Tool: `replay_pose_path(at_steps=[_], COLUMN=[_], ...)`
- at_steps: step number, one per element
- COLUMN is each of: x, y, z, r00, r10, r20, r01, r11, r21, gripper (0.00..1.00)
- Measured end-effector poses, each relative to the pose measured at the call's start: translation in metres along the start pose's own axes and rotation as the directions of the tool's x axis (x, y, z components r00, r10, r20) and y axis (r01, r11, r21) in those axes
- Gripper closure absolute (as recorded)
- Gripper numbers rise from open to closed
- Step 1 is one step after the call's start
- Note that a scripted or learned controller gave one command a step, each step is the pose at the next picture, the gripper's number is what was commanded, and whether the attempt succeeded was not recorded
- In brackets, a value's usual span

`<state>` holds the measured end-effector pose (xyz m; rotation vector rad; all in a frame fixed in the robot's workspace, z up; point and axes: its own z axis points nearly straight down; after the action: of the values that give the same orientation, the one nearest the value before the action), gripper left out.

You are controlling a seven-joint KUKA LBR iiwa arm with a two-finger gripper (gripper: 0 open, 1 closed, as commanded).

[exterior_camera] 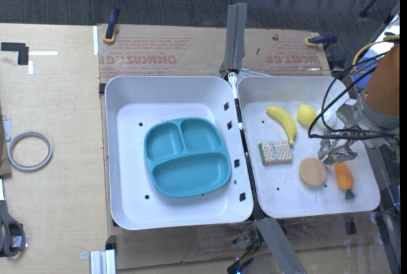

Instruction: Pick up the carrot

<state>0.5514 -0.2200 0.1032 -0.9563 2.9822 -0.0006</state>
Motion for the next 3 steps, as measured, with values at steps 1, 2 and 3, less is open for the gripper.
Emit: replay_pose_path(at_steps=[1, 2, 3], x=[-0.058, 0.031, 0.029], y=[0.035, 0.020, 0.020], z=[0.011, 0.010, 0.000], r00=[0.994, 0.960, 0.961], r10=[0.111, 0.281, 0.277], r20=[-0.005, -0.007, -0.002], r01=[-0.111, -0.281, -0.277], r11=[0.994, 0.960, 0.961], r21=[-0.002, 0.000, 0.001], gripper=[1.00, 1.00, 1.00])
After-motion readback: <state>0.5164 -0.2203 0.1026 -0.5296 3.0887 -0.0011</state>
